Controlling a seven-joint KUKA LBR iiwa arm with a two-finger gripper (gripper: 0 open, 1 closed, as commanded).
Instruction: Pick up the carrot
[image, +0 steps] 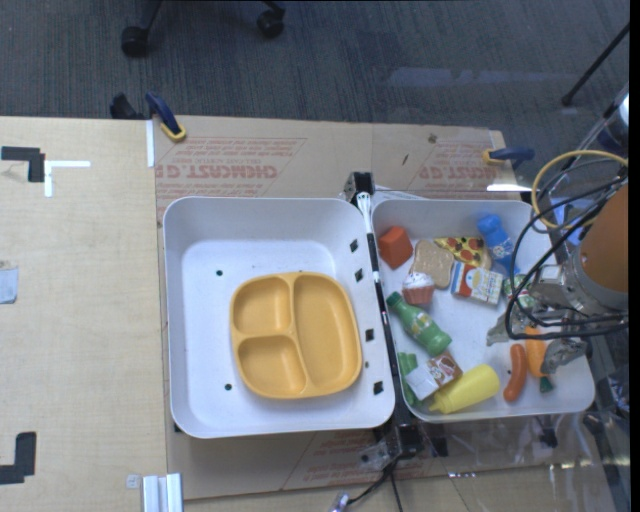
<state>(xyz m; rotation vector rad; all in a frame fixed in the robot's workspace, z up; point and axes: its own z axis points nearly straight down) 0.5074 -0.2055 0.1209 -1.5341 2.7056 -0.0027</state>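
Note:
The carrot (534, 356) is a short orange piece with a green top. It lies near the front right corner of the right bin (470, 412), just right of a red chili pepper (515, 373). My gripper (535, 342) hangs low over this corner, reaching in from the right under a tangle of black cables. Its grey fingers (499, 331) stand open, one on each side of the carrot. The carrot rests on the bin floor between them and is partly covered by the gripper body.
The right bin also holds a yellow squeeze bottle (466, 390), a green bottle (420, 323), a cupcake (418, 290), toast (433, 262), a pizza slice (463, 246), a red block (395, 246), a carton (479, 284) and a blue item (492, 233). A yellow divided plate (295, 333) lies in the left bin (190, 330).

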